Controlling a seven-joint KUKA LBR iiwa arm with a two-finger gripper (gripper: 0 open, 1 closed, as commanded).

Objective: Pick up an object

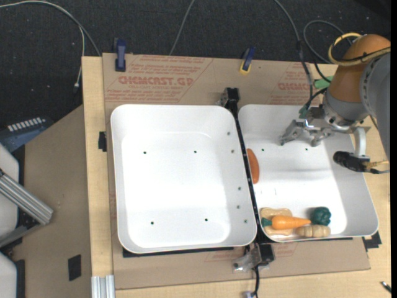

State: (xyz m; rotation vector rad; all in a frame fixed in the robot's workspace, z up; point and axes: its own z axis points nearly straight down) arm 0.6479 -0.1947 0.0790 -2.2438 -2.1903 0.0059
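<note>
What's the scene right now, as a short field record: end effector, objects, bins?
end effector: above the far part of the right bin, nothing seen between its fingers
objects at right bin's near edge: orange carrot, dark green piece, beige pieces
object at right bin's left wall: orange-red piece, lying along the wall
left bin: white, beside the right bin
task status: no object picked up yet

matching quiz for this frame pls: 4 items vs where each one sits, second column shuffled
Items:
1. carrot
2. dark green object
3. orange sausage-shaped object
4. gripper

Places:
A. against the right bin's left wall
B. above the right bin's far half
C. right bin's near edge, among pale items
D. right of the carrot, near edge

Pairs: 1-C, 2-D, 3-A, 4-B
</note>
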